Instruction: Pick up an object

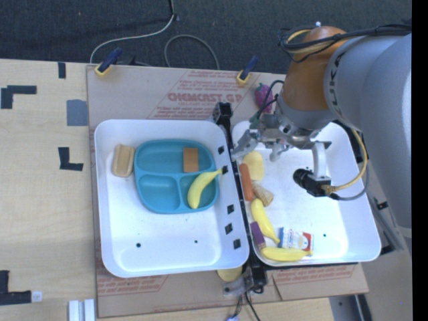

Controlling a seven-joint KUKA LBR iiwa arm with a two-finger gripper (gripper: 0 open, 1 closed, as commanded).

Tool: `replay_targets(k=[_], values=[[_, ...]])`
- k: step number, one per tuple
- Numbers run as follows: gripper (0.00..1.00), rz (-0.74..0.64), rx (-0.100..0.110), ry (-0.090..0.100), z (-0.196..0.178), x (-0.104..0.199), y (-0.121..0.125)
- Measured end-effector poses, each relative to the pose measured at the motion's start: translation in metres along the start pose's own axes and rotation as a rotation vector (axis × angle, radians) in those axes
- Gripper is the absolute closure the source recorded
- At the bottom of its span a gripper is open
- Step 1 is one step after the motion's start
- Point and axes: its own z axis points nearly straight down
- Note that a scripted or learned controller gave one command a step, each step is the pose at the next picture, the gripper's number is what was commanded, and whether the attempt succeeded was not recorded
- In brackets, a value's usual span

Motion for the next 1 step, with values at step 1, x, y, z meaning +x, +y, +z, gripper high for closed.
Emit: replay_targets(k=[1], values=[[0.0,-0.002,-0.007,-0.001,-0.0004,-0.0149,0.0512]])
